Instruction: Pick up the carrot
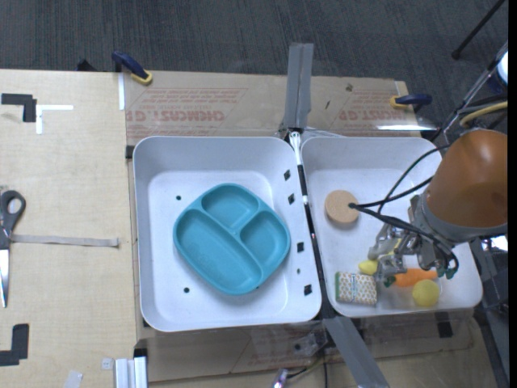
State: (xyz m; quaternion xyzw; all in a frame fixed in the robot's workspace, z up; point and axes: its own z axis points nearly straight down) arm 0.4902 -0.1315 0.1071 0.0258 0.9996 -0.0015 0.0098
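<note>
So the arm (472,180) was reaching in from the right over the right bin (371,148), with the gripper (396,259) down low near the front of that bin. The carrot (414,277) was lying on the bin floor right there, orange, pointing roughly left to right, just beside the gripper's tip and partly tucked under it. Honestly couldn't tell whether the fingers were spread or pressed together, too much metal and cable clutter in that spot, and I couldn't see the carrot actually sitting between them.

Other stuff in the same bin: a yellow lemon-looking thing (426,293) touching or nearly touching the carrot at the front right, a smaller yellow piece (368,267) just left of the gripper, a patterned packet (356,288) near the front left corner, and a round tan disc (342,207) further back, well apart from the carrot.

The left bin (153,217) had a blue divided plate (232,238) sitting in the middle. Scissors (7,241) were lying way off on the bench's left edge.
</note>
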